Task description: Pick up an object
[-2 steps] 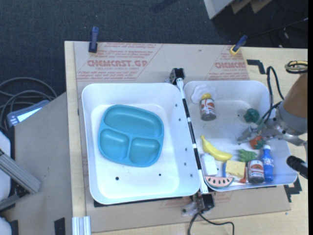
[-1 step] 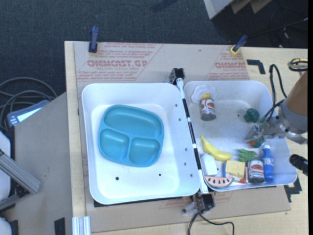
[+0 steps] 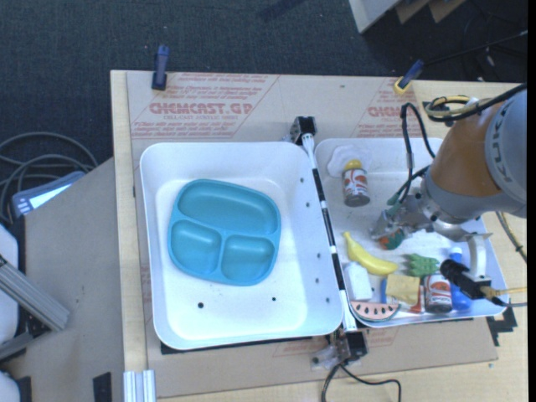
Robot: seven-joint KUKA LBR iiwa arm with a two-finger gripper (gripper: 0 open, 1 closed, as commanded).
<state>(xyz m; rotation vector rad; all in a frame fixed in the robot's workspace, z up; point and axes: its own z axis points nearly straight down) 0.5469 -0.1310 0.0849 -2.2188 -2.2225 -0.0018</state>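
The grey arm with its orange band reaches in from the right edge of the frame, its gripper [image 3: 400, 223] low in the right white bin [image 3: 335, 153] at centre right. Whether the jaws are apart or together is impossible to tell (the wrist blocks them). Just below lie a yellow plastic banana [image 3: 369, 258], a green toy [image 3: 422, 265] and a watermelon slice [image 3: 372, 311]; a small red-labelled can [image 3: 356, 182] stands upper left of the gripper. A blue three-compartment plastic tray [image 3: 224, 231] sits in the left white bin [image 3: 159, 174].

Dark carpet floor [image 3: 75, 23] surrounds the bench [image 3: 209, 107], with coiled cables [image 3: 38, 162] at left.
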